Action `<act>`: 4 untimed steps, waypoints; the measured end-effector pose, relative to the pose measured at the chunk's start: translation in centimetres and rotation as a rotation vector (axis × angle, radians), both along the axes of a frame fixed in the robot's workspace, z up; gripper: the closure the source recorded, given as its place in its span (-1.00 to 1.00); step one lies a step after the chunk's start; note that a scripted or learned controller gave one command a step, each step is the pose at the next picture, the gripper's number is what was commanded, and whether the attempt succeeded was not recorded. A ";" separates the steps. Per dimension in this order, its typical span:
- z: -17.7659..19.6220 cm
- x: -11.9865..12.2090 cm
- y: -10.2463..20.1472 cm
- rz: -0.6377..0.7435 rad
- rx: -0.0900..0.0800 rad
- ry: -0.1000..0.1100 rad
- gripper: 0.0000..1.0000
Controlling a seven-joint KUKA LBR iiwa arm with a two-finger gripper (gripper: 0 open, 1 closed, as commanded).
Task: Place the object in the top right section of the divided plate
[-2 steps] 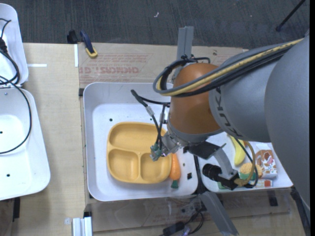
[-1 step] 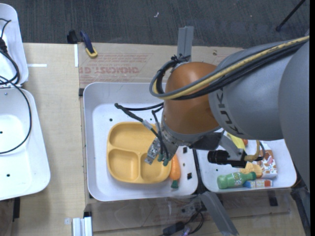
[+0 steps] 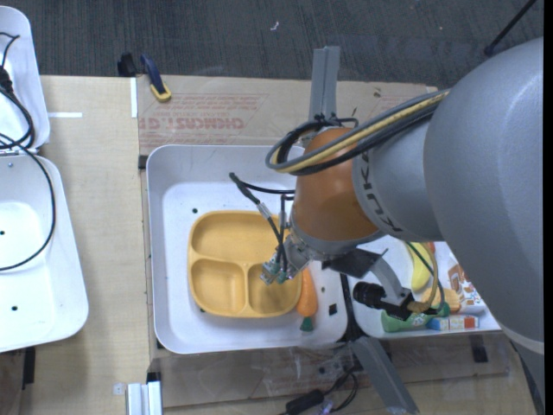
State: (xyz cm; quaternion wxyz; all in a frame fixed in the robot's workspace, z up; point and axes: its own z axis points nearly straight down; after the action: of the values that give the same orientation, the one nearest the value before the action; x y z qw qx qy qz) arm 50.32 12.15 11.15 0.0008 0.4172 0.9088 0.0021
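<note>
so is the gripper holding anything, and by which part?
Cannot tell. The gripper sits over the plate; the carrot lies beside the plate in the bin.

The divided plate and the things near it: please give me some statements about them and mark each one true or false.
1. The divided plate is yellow and lies inside a white bin. True.
2. A carrot lies in the large section of the plate. False: it lies on the bin floor, at the plate's right edge.
3. The gripper is over the plate's right side. True.
4. The plate stands on the cardboard sheet. False: the cardboard lies behind the bin, and the plate is in the bin.
5. The arm's orange band is above the plate's right part in the picture. True.
6. The plate has five sections. False: three sections can be seen.
</note>
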 end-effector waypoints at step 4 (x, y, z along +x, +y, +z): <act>-1.2 4.3 5.6 0.009 -0.004 -0.003 -1.00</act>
State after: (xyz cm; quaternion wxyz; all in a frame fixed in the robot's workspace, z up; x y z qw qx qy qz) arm 54.67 17.74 9.91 0.0028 0.4131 0.9107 0.0009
